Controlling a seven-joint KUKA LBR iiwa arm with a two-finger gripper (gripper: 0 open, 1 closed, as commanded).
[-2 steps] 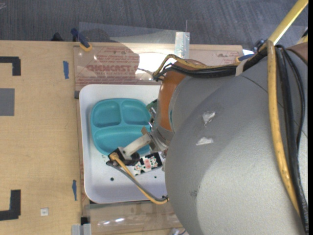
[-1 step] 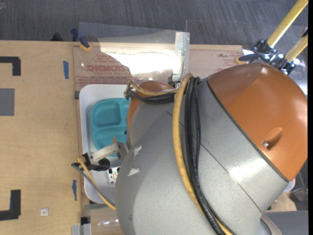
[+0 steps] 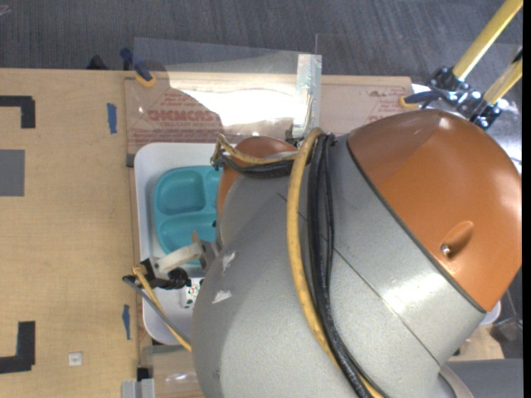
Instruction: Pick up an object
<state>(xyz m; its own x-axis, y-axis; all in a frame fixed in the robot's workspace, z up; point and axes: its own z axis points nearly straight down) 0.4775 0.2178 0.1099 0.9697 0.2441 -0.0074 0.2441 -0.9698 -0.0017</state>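
Note:
A teal divided tray (image 3: pixel 178 210) lies in the left white bin (image 3: pixel 145 168), towards its far side. My grey arm (image 3: pixel 332 272) reaches across from the right and covers most of both bins. Its wrist end with the gripper (image 3: pixel 201 265) hangs low over the near part of the left bin, just below the teal tray's near edge. A small white piece with dark spots (image 3: pixel 191 294) shows beside the wrist in the bin's near corner. A brown rounded thing (image 3: pixel 259 148) peeks out behind the arm at the bin's far edge; I cannot tell what it is.
A clear plastic sheet (image 3: pixel 224 81) stands upright behind the bins on a cardboard panel (image 3: pixel 365 102). The wooden bench top (image 3: pixel 66 222) stretches to the left. Yellow struts (image 3: pixel 489 31) stand at the top right.

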